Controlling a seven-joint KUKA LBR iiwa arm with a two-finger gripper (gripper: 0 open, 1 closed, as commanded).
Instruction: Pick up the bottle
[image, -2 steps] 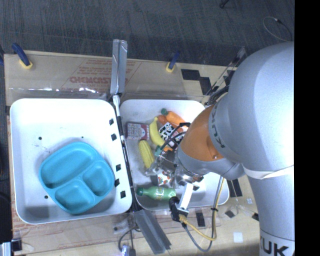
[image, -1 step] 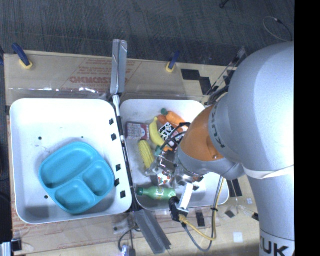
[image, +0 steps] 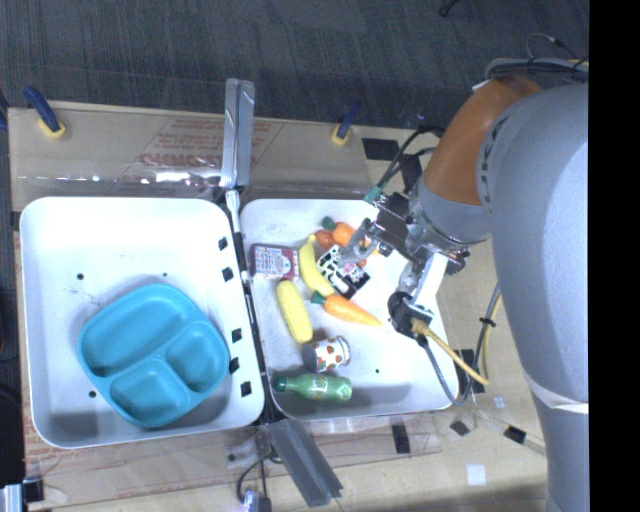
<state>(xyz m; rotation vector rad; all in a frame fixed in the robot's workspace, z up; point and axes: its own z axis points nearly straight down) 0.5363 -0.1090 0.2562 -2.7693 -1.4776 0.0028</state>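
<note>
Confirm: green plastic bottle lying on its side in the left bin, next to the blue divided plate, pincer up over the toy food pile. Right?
Not quite. The camera view shows the green plastic bottle lying on its side in the right white bin, near its front edge, not in the left one. The blue divided plate sits apart in the left white bin. The pincer is over the toy food pile, as you said.

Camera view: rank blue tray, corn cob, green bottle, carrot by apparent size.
1. Blue tray, by far the largest.
2-4. Corn cob, green bottle and carrot look about the same length; too close to rank, though the carrot looks slimmest.
</note>
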